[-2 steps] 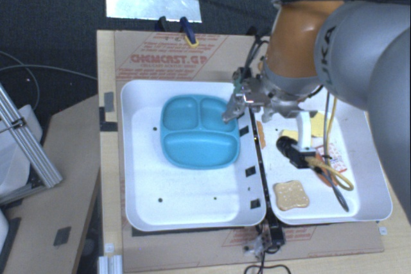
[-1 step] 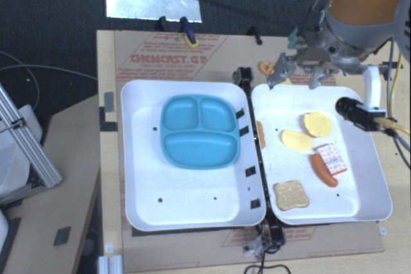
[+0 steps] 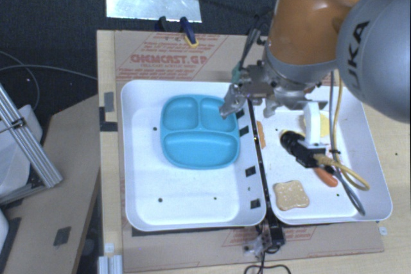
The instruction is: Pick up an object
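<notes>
Here's the claw (image 3: 230, 107), hanging right at the wall where the two bins meet, with the arm (image 3: 321, 22) bulking in above it from the right side of the view. Whether the claw is open or closed, I can't tell from this angle, and I see nothing in its grasp. Closest candidate by far: the blue plate (image 3: 196, 138), lying flat in the left bin (image 3: 138, 157), three shallow compartments facing up. The claw sits over the plate's upper right corner, so nearly all of the plate stretches away from it to the left and toward the near side of the bench. The plate is a little wider than it is deep, and that longer side runs across the view, roughly square to the dividing wall. My read: a grab here means catching the thin raised rim at that corner, a slim target with the bin wall crowding in just beside it. Over in the right bin (image 3: 369, 157) there are other options: a small orange piece (image 3: 260, 133) just past the divider and close to the claw, and a slice of toast (image 3: 291, 194) near the front edge, well apart from it. Nothing lifted yet, so the pick is all to come.
</notes>
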Controlling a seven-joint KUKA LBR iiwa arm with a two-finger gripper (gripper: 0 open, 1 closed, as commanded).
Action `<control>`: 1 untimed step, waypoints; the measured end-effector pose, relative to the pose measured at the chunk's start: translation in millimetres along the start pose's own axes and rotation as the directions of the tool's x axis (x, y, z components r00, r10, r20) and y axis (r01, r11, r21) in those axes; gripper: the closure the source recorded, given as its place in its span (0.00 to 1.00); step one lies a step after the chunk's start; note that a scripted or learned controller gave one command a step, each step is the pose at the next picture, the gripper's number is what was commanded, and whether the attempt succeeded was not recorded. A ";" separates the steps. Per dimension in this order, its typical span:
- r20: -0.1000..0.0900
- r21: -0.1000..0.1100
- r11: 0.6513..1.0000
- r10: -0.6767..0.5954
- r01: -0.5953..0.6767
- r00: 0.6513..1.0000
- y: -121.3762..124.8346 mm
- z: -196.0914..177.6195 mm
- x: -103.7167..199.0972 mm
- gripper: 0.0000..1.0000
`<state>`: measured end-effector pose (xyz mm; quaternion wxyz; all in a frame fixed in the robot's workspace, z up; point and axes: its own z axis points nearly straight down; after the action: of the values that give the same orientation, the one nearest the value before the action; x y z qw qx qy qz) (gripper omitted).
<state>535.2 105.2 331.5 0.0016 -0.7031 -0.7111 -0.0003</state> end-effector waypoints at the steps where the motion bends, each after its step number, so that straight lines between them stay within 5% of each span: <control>1: 0.000 -0.005 1.000 0.001 -0.001 1.000 -24.0 -12.6 49.6 0.00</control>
<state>510.7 154.5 344.3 0.0000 -0.7036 -0.7106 -0.0020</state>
